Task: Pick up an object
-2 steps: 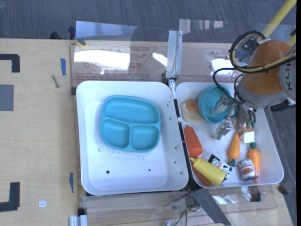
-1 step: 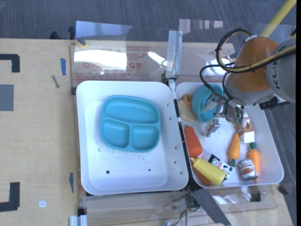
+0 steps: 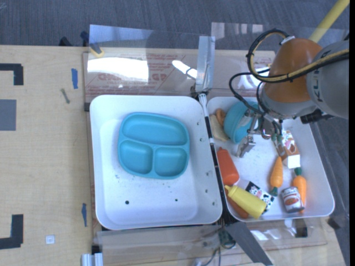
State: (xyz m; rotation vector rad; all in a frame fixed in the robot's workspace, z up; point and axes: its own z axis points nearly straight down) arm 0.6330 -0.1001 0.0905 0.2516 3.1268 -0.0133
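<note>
My gripper (image 3: 260, 140) hangs over the back part of the right bin (image 3: 321, 165), open, with bare bin floor showing between its fingers. Its left finger (image 3: 247, 146) stands right beside a blue bowl (image 3: 237, 121) lying on its side. A small printed packet (image 3: 288, 147) lies just right of the other finger. Toward the front of the bin lie an orange-red piece (image 3: 227, 166), a yellow bottle (image 3: 247, 200), two toy carrots (image 3: 276, 173) (image 3: 300, 185), a small can (image 3: 290, 199) and a black-and-white item (image 3: 255, 190).
The left bin (image 3: 105, 193) holds a blue divided plate (image 3: 153, 145). A clear plastic sheet and a metal post (image 3: 205, 65) stand behind the bins. The arm's orange band and cables (image 3: 288, 65) overhang the right bin's back edge.
</note>
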